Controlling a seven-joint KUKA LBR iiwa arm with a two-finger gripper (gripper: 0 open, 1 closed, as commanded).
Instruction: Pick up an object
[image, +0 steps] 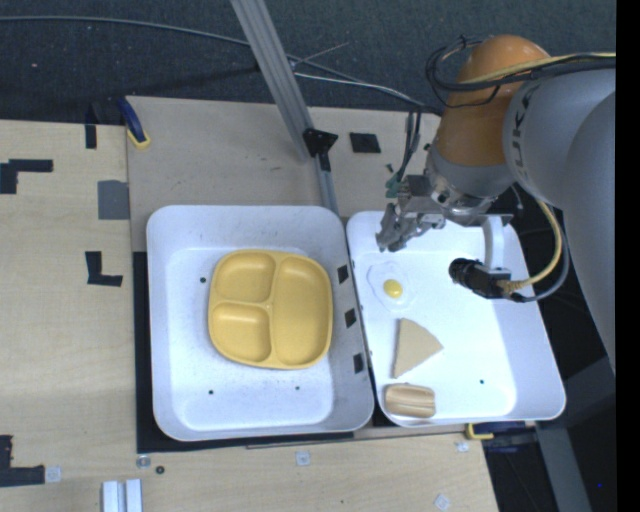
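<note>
We see the gripper (392, 238) hanging over the far left corner of the right bin (520, 360); whether it is apart or together we cannot tell. Just below it lies a fried egg (391, 288), then a tan wedge (414, 346) and a bun (410, 401). A yellow divided plate (270, 308) sits in the left bin (180, 330). We read no writing anywhere.

Pale wooden bench (60, 330), bearing two shallow white bins side by side: left bin (170, 300), right bin (500, 350) (rims touching at the middle).
</note>
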